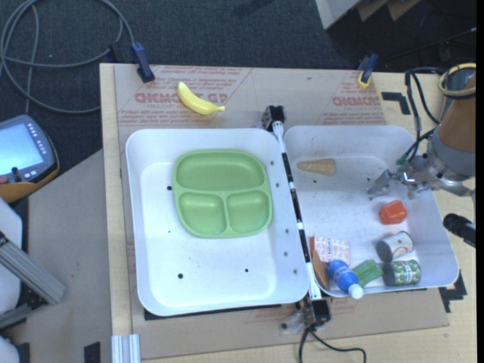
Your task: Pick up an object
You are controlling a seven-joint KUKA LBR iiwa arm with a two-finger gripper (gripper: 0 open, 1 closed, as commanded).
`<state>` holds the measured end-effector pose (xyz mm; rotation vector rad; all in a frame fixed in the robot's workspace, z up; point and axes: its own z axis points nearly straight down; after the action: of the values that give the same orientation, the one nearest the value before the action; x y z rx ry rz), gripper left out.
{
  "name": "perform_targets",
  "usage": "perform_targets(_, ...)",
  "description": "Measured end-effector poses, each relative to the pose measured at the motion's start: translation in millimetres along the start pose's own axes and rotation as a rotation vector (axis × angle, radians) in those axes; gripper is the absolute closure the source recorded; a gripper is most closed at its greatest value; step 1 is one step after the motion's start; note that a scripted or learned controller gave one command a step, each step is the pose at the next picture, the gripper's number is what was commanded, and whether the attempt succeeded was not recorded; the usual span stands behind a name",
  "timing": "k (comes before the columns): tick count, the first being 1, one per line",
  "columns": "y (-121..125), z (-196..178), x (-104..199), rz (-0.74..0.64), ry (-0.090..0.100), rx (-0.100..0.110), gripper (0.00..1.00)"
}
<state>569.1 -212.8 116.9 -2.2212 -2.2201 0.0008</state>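
Nothing is lifted yet: the gripper [387, 182] hangs spread wide and empty just above the orange pepper [392, 212] near the right bin's [340, 138] right edge.

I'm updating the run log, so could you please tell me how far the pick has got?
Nothing looks picked up yet. The gripper sits low over the right bin, just above the orange object, with nothing visibly between its fingers. The cans and bottle lie in the near corner. Grasping and lifting remain.
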Motion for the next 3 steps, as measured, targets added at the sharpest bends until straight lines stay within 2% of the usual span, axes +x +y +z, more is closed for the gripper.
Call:
perform_targets(1, -38.8, 32.9, 27.1, 0.001, 0.001, 0.001, 0.00)
perform_targets(2, -38.0, 22.6, 27.0, 0.001, 0.000, -0.003, 1.00)
perform_targets(3, 2.6, 32.3, 83.7, -0.002, -0.001, -0.003, 1.00)
